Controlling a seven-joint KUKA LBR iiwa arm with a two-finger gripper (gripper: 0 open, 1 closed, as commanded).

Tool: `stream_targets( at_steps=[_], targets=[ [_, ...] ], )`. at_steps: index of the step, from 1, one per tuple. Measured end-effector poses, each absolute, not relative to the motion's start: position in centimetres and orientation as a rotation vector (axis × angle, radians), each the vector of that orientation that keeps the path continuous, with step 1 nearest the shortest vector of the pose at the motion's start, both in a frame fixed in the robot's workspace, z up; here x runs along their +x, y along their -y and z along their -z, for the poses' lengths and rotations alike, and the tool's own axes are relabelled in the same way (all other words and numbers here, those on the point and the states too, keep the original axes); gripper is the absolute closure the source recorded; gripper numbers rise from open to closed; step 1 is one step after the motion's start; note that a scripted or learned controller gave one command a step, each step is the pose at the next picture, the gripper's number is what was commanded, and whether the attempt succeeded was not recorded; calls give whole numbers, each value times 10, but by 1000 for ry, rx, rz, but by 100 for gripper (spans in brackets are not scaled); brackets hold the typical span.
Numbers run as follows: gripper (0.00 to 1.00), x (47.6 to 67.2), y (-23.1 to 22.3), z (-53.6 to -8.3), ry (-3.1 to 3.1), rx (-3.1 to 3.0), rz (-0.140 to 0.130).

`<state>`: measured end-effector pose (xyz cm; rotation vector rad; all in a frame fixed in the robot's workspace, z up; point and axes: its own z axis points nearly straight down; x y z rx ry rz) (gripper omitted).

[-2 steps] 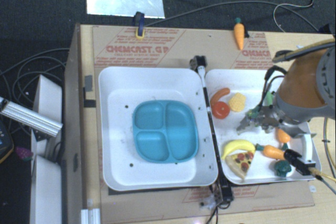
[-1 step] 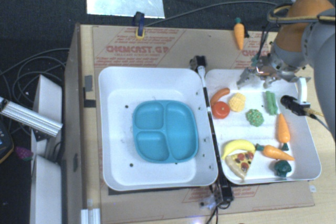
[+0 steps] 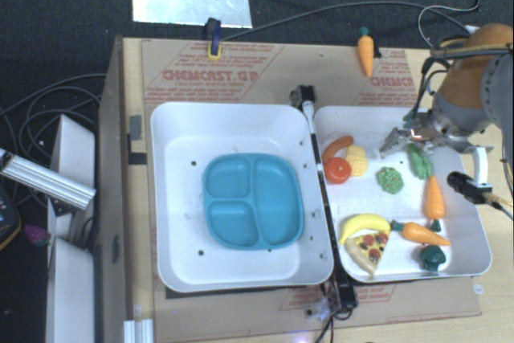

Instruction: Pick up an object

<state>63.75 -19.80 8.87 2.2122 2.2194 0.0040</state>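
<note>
A pizza slice [image 3: 368, 248], a banana [image 3: 363, 224] and a dark green vegetable [image 3: 431, 256] are seen along the near edge of the right bin [image 3: 474, 261], well below the claw [image 3: 403, 139]. The claw is poised over the bin's far right part with its fingers spread and nothing between them. A leafy green piece [image 3: 420, 162] lies just beside it on the right, a broccoli floret [image 3: 390, 179] slightly below it, a corn cob [image 3: 356, 161] and tomato [image 3: 337, 169] to its left, and two carrots [image 3: 434, 197] further below.
</note>
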Motion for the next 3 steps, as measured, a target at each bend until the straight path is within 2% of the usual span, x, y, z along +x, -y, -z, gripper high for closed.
stream_targets(
  at_steps=[1,2,3],
  targets=[
    [0,585,164,-89,-2217,2213,-7],
    [100,587,165,-101,-2214,2209,-10],
    [100,620,50,-186,-2226,2214,-7]
  ],
)
